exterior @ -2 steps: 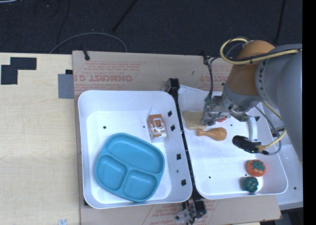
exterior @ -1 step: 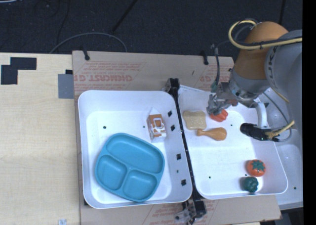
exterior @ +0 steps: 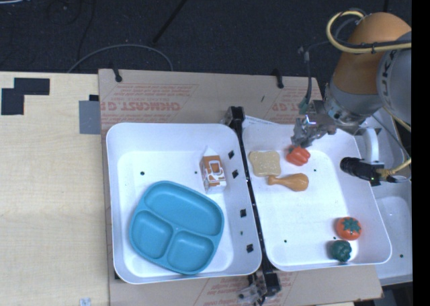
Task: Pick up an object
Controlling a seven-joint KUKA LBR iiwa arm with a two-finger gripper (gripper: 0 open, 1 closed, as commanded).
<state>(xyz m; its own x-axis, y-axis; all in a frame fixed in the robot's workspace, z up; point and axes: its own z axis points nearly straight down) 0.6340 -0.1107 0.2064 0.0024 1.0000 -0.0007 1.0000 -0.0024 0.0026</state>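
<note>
Down at the front edge sits the blue plate (exterior: 176, 226), a tray with 3 parts, lying flat in the left bin (exterior: 124, 163). Just behind it a small orange and white box (exterior: 213, 172) stands up near the wall between the 2 bins. Both bins rest on a brown cardboard sheet (exterior: 168, 96) on the counter (exterior: 47, 197).

In the right bin (exterior: 363, 231) the small things are spread out, so each one has room around it. A tomato (exterior: 349, 228) and a green veggie (exterior: 340, 251) sit close together in the near right corner. A slice of bread (exterior: 265, 162) and a chicken leg (exterior: 290, 181) lie near the far left part, almost touching.

A small red-orange toy (exterior: 298, 156) lies just beside the bread. The gripper (exterior: 304, 135) hangs right over it, low, at the far side of the bin. This looks like the thing the arm wants to pick. It is too small and dark to tell if the fingers are open or closed, or if they touch the toy yet.
</note>
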